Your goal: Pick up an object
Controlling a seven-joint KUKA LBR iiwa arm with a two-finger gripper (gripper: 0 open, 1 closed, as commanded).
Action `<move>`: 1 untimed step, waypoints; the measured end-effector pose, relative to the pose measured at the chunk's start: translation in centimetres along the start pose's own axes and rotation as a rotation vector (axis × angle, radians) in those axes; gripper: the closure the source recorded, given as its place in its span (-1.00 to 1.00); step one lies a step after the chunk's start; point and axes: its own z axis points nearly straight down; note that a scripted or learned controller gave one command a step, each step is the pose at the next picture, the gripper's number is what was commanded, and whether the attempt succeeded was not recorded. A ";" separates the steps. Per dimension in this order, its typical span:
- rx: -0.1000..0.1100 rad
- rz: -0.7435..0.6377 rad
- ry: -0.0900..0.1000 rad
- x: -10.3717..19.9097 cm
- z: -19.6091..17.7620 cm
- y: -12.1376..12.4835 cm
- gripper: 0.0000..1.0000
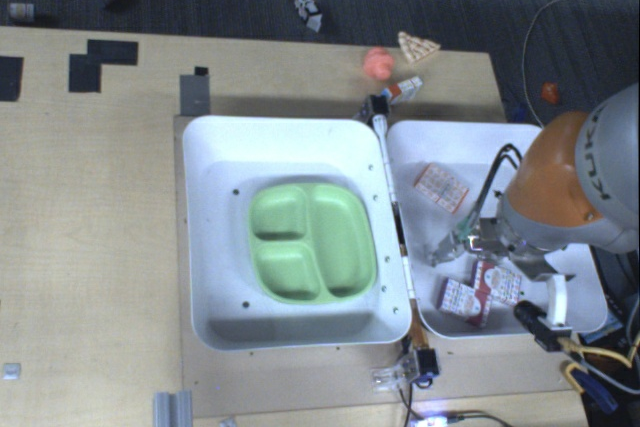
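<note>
**Arm low over the right bin**

The gripper (462,245) sits among small patterned packets (478,295) in the right bin (590,315) (its grasp cannot be told). A green divided tray (310,240) lies in the left bin (215,215).

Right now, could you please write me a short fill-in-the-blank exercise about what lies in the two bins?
1. The green divided tray lies in the ____ bin.
2. The tray has ____ compartments.
3. The arm's pincer is above the ____ bin.
4. The band above the arm's wrist is ____.

Missing words: left; three; right; orange
</note>
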 end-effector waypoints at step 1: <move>-0.006 -0.002 -0.002 0.0 -1.1 0.2 1.00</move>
